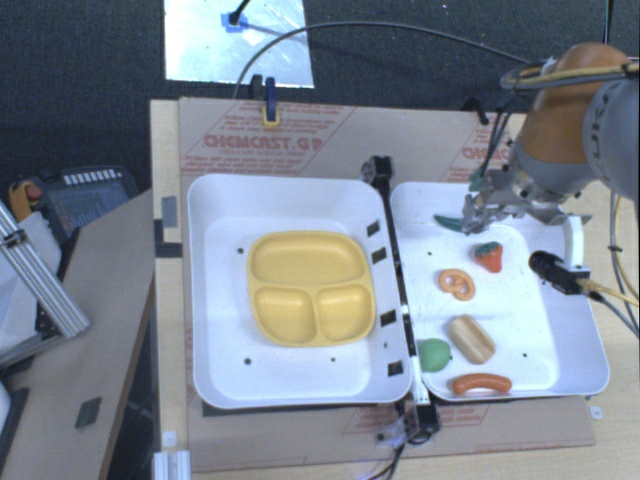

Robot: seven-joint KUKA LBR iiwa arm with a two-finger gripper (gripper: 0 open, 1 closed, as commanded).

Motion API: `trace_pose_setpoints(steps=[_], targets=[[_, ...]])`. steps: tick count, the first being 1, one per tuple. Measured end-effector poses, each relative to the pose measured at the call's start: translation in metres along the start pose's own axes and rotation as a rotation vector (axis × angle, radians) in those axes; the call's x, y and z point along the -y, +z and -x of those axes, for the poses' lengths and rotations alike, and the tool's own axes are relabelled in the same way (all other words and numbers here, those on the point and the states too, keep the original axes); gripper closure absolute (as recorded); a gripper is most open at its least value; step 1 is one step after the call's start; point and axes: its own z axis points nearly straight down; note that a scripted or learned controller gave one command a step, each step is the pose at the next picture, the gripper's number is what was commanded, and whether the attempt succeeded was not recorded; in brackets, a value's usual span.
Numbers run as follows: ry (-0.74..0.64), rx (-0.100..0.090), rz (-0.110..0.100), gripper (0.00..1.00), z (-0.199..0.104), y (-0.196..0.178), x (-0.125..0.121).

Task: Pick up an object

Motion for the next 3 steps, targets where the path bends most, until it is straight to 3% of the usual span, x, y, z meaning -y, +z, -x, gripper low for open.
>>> trace_pose_setpoints(steps=[1, 2, 3], targets=[[0.0, 0.0, 0.0, 1.0, 0.0, -0.048, -0.002], [-0.006, -0.003, -0.005, 1.0, -0.057, -0.058, 0.006], [-0.005, -0.003, -0.007, 1.0, -0.109, -0.044, 0.014]])
